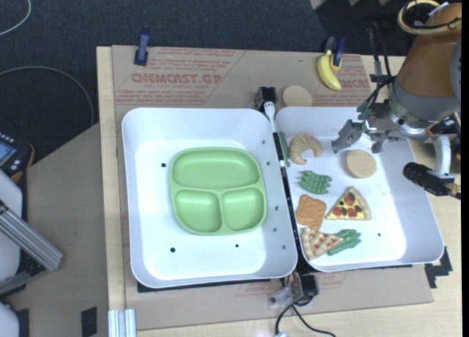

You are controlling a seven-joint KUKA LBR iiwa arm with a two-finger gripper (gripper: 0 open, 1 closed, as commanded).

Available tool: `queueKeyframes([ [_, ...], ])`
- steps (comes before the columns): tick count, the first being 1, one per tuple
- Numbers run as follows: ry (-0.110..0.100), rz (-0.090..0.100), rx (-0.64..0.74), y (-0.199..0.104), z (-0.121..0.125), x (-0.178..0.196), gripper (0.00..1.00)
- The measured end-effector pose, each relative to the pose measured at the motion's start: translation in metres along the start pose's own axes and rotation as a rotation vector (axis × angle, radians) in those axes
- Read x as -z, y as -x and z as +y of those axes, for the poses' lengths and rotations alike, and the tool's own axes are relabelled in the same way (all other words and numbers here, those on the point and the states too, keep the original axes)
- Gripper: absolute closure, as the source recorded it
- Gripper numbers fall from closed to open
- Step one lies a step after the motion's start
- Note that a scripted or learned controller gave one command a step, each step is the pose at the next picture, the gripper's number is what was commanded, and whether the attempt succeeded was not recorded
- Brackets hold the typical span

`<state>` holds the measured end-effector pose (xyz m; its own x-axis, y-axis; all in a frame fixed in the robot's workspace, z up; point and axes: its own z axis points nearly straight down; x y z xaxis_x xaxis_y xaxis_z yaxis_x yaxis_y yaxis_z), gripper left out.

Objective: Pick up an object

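Two shallow white plastic bins with rounded corners are sitting side by side on the bench, which is showing a cardboard-brown sheet printed with red lettering. The left bin is holding one glossy light-green divided plate, with one wide compartment above two smaller ones. The right bin is carrying six toy food pieces: a pale curved croissant, a bumpy green pea pod, a round tan cookie, an orange ridged waffle-like piece, a triangular pizza slice dotted with toppings, and a second slice-shaped piece partly lying under green beans. Outside the bins, one yellow banana and one pale round disc are resting on the bench beyond the right bin.

The gripper is hanging over the far part of the right bin, just above the cookie, its grey metal fingers spreading apart with nothing between them. The arm is running off the picture's right side, and its wrist is hiding the bin's far right corner.
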<state>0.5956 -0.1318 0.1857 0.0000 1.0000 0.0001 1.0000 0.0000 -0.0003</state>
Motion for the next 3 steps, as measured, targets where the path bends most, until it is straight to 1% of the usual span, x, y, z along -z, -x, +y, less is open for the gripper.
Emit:
queueKeyframes([
  [1,0.002,0.001,-0.001,-0.036,-0.063,-0.103,0.0],
  [2,-0.004,0.0,0.001,-0.089,-0.119,-0.001,0.0],
  [3,0.003,-0.001,-0.001,-0.088,-0.116,0.009,1.0],
])
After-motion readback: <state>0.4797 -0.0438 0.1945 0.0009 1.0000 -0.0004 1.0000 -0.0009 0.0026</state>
